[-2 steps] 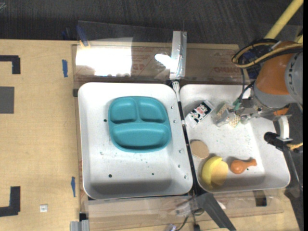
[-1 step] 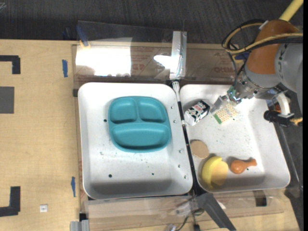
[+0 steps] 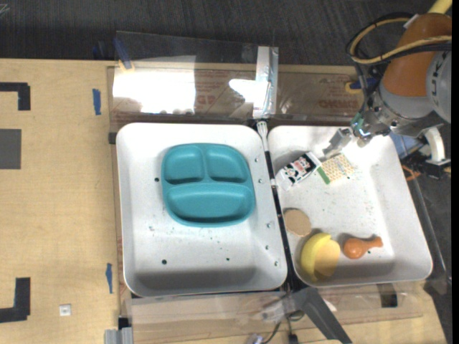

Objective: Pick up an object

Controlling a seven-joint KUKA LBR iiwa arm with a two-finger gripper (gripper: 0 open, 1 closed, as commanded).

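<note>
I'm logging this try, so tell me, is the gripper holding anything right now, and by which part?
It cannot be told. The gripper sits over the right bin's far edge, near the patterned card, with nothing visibly held.

We see a wooden bench (image 3: 57,213) bearing two white bins, left (image 3: 136,264) and right (image 3: 401,228), touching side by side.

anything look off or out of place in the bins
Nothing looks spilled or broken. The teal divided plate sits flat in the left bin. In the right bin, the small printed card lies skewed beside the divider, and dark specks dot both bin floors.
</note>
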